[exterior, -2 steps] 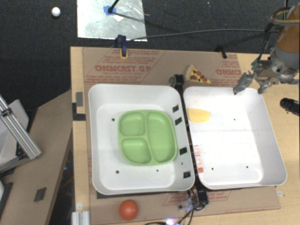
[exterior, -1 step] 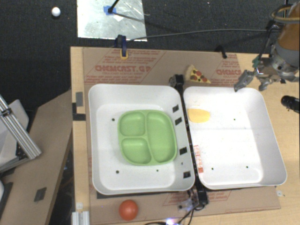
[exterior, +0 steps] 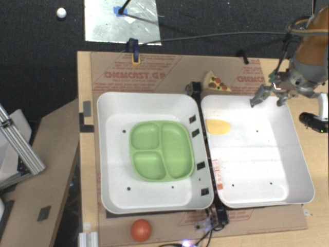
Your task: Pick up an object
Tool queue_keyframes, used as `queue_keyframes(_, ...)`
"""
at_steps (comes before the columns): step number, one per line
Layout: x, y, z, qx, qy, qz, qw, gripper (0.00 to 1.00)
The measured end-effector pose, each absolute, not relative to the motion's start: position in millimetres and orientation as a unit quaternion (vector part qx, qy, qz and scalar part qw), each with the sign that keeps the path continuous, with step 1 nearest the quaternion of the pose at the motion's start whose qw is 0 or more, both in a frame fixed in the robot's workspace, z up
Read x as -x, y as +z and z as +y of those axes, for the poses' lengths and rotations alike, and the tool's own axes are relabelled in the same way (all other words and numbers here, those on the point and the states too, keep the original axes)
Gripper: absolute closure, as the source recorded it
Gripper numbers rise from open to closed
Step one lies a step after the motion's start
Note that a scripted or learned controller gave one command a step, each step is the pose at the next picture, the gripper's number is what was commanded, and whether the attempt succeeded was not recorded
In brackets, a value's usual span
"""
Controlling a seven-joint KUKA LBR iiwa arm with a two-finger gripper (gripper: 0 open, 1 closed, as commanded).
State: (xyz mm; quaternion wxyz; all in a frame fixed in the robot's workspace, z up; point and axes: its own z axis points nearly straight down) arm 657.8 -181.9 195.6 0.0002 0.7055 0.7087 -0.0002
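The board under the bins carried red printing, "CHEMCAST" (exterior: 134,75) readable at its far left part and the same word partly hidden at the far right, close beside the pincer (exterior: 269,97). More red lettering ran along the strip between the bins but was too small to read.

There were two white bins. The right bin (exterior: 267,189) lay directly under and nearer the camera than the pincer; the left bin (exterior: 110,153) sat well off to the pincer's left in the view. One green divided tray (exterior: 161,150) with three compartments rested in the left bin. One flat yellow piece (exterior: 218,126) lay in the right bin near its far left corner, apart from the pincer, to its left and a little nearer the camera. One toy pizza slice (exterior: 216,82) lay outside the bins on the board, beyond the right bin's far rim, left of the pincer. One red-orange ball (exterior: 141,230) sat on the counter (exterior: 56,138) in front of the left bin, far from the pincer. One small white ball (exterior: 61,13) lay on the dark surface at the far left.

The pincer hung over the far right corner of the right bin, its two fingers spread and released, with nothing between them.
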Motion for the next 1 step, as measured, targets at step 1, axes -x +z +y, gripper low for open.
queue_keyframes(1, -662.5, 153.5, -184.1, -0.705, -0.0002, 0.709, 0.0, 0.0)
